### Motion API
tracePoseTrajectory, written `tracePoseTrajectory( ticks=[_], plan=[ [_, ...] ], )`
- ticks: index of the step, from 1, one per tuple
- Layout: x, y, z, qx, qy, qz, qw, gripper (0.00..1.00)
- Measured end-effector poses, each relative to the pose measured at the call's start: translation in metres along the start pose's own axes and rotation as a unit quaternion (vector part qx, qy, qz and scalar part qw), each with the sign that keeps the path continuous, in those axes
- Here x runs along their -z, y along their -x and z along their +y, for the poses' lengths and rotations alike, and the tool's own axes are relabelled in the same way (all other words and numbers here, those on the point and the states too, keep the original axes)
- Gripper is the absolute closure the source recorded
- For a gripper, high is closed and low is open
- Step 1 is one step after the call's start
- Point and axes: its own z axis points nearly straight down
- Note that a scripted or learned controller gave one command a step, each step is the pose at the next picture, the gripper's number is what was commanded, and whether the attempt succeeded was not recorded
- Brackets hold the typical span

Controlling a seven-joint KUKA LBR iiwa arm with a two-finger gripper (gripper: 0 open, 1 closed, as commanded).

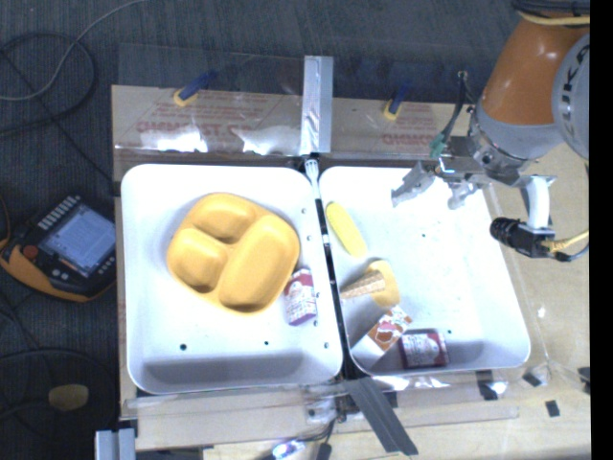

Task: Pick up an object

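White right bin (479, 286) lies beneath the claw (436, 188), fingers apart, gripping nothing.

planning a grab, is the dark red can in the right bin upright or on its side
On its side: the can lies flat near the right bin's front wall, its long side showing.
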Motion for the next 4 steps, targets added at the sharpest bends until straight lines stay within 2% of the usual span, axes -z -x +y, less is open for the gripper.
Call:
tracePoseTrajectory(
  ticks=[1,2,3,4],
  plan=[
    [-0.116,-0.013,-0.026,-0.034,-0.001,0.0,0.9994,0.0],
    [-0.163,-0.008,-0.051,-0.027,0.007,-0.001,0.9996,0.0],
    [-0.153,-0.009,-0.05,-0.027,0.008,0.0,0.9996,1.0],
    [-0.039,-0.051,0.008,0.002,0.0,-0.002,1.0,1.0]
  ],
)
